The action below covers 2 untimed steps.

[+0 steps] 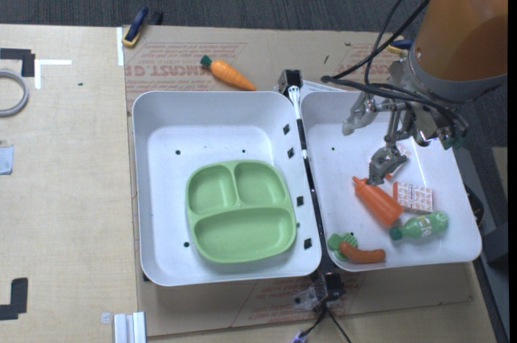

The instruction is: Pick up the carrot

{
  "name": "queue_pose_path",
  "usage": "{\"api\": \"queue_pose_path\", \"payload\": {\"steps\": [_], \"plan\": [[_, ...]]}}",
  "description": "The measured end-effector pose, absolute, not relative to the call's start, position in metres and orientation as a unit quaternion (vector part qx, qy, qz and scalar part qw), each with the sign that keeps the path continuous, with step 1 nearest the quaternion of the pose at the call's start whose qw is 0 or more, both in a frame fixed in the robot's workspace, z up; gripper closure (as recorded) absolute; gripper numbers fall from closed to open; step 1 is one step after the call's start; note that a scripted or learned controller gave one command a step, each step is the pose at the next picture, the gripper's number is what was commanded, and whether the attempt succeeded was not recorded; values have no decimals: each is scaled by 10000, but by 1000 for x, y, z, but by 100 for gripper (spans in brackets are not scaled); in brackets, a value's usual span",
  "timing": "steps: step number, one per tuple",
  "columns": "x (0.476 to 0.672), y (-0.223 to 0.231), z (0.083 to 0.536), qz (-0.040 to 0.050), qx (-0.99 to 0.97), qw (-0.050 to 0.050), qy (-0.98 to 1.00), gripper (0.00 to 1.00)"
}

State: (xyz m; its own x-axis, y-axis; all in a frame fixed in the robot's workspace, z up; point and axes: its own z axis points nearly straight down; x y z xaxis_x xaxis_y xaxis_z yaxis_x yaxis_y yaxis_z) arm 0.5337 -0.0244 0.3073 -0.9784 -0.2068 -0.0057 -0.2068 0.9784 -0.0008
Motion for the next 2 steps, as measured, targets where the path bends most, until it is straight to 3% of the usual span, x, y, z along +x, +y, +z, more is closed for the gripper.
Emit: {"api": "queue_pose_path", "payload": {"steps": [2], "plan": [[534, -24, 307, 0, -1039, 28, 9946, 0]]}}
